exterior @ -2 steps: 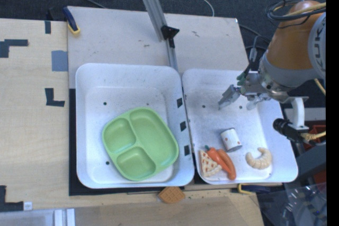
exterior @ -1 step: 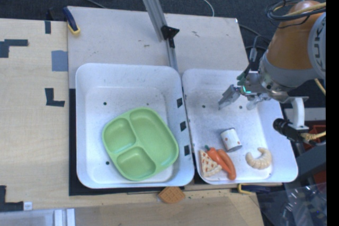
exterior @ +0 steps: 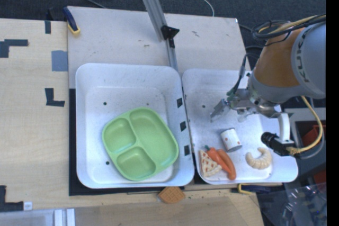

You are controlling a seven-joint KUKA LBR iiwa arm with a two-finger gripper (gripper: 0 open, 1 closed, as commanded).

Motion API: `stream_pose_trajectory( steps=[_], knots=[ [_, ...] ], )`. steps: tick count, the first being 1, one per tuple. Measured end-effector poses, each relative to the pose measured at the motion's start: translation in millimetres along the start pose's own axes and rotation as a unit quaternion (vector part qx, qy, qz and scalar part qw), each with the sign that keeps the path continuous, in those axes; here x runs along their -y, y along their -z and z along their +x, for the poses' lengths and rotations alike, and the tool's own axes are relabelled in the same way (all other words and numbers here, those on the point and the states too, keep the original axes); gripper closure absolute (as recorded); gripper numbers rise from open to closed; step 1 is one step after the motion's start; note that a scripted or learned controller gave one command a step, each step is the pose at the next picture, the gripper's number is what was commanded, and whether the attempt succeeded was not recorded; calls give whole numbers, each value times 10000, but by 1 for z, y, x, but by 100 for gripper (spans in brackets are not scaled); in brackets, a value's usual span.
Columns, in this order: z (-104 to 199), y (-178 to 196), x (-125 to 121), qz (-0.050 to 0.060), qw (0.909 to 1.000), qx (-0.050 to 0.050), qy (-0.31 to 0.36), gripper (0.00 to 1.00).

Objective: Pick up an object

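In the right bin (exterior: 201,84) lie a small white can (exterior: 230,138), an orange carrot (exterior: 225,162), a tan pizza-like wedge (exterior: 208,163) and a pale curled shrimp (exterior: 259,158), all near the front edge. My gripper (exterior: 229,114) hovers over the middle of this bin, just behind the white can. Its fingers are spread and point down and to the left, with nothing between them. The grey arm with its orange band (exterior: 278,63) comes in from the right.
The left bin (exterior: 85,114) holds a green divided plate (exterior: 140,143). A metal pole (exterior: 153,0) slants up from the bins' shared wall. A brown waffle-like piece (exterior: 171,195) lies on the bench in front of the bins.
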State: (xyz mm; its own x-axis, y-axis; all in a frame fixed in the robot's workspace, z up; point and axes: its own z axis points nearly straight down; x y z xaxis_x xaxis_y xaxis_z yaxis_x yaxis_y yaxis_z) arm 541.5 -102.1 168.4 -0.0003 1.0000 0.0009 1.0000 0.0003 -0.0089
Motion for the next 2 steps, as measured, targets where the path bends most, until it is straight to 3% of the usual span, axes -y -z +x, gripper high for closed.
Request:
stream_pose_trajectory(
  steps=[1,2],
  knots=[
    [2,-65,-1,2,10000,0,4,0],
    [3,-78,-2,-40,10000,8,2,0]
  ],
)
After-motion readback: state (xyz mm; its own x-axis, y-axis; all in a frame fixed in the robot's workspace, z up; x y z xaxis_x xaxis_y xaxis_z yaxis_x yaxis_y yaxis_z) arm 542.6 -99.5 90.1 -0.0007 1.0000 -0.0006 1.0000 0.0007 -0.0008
